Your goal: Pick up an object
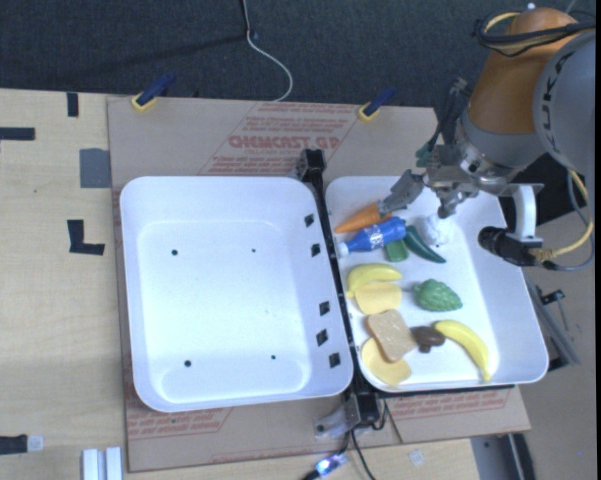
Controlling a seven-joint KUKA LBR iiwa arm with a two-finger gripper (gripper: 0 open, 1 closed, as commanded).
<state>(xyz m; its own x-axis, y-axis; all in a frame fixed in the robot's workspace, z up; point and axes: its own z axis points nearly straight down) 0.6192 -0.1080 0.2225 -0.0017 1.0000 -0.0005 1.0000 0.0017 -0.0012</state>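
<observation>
The right bin [515, 313] holds several toy foods: an orange carrot [358, 218], a blue bottle [374, 237], a dark green pepper [423, 247], a yellow lemon piece [373, 276], a green leafy piece [439, 295], a slice of bread [389, 334] and a banana [467, 345]. My gripper [422, 199] hangs over the bin's far part, just above the carrot and bottle. Its two fingers [398, 196] are spread apart with nothing between them.
The left bin [140, 268] sits beside it, joined by a black hinge strip [325, 268]. Both rest on a cardboard sheet [270, 138] with blue clips at its far corners. A white cable [265, 48] hangs down at the back.
</observation>
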